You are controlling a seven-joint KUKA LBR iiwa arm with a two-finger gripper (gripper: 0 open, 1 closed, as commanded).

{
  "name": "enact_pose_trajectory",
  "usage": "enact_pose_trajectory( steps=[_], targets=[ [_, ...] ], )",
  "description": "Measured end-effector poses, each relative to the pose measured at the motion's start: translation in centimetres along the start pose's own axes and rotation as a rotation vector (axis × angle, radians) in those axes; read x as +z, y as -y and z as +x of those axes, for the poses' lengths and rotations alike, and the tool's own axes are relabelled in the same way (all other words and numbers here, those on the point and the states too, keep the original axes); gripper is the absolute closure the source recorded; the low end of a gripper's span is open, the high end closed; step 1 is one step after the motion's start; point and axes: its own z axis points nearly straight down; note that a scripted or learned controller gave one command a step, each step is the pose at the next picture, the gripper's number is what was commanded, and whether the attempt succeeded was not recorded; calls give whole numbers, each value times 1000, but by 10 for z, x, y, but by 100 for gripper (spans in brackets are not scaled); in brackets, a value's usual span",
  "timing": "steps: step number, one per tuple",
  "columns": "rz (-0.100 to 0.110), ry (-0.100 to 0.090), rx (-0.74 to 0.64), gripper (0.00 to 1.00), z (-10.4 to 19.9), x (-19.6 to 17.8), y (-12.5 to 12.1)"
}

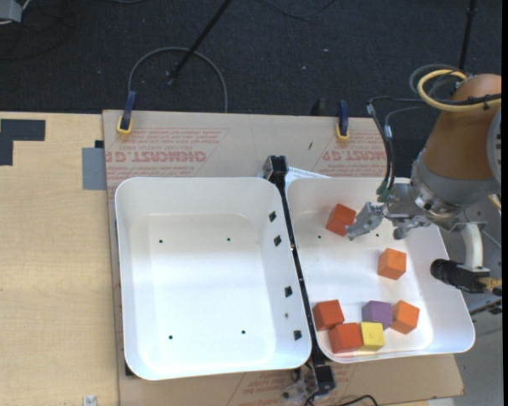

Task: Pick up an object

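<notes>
Bench bins sit level; I hold my tool (366, 221) open at the red block's (340, 219) three o'clock, risking a nudge

The robot arm (466, 142) is showing a rounded orange band above a grey wrist section. Looped yellowish and dark cables (436, 83) are curling above the band. Below it, the metallic grey tool (361, 224) is ending in slim fingers, with a black cylindrical part (457, 273) beside it.
</notes>
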Motion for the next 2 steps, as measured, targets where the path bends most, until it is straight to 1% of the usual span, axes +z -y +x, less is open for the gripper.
enact_pose_trajectory(
  steps=[1, 2],
  targets=[
    [-4, 0, 0, 0, 0, -2, -1],
    [-1, 0, 0, 0, -6, 44, -6]
  ],
)
